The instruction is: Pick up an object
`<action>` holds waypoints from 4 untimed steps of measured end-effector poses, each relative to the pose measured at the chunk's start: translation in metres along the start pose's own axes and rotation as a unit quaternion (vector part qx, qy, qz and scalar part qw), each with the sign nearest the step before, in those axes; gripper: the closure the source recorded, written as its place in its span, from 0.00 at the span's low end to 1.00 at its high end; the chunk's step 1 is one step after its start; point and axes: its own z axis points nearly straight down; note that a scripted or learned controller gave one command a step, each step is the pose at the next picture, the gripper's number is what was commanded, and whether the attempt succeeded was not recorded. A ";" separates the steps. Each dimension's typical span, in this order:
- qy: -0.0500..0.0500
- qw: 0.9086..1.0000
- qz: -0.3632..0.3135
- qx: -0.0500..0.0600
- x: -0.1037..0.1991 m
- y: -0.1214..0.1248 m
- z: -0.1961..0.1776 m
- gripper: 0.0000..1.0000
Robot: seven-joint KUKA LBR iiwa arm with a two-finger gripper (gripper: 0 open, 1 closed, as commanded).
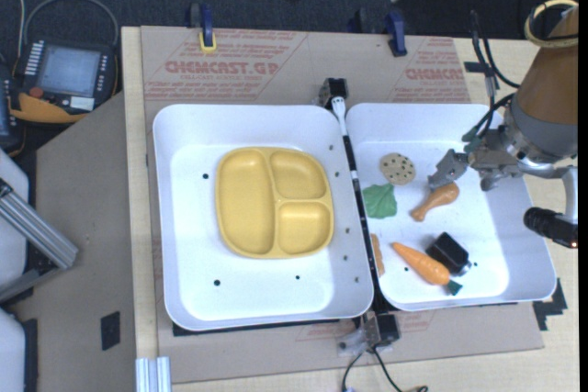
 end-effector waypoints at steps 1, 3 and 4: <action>-0.001 1.000 -0.002 -0.007 0.000 0.003 -0.007 0.00; 0.000 1.000 -0.001 -0.004 0.001 -0.004 0.080 0.00; 0.000 1.000 -0.001 -0.005 0.002 -0.004 0.123 0.00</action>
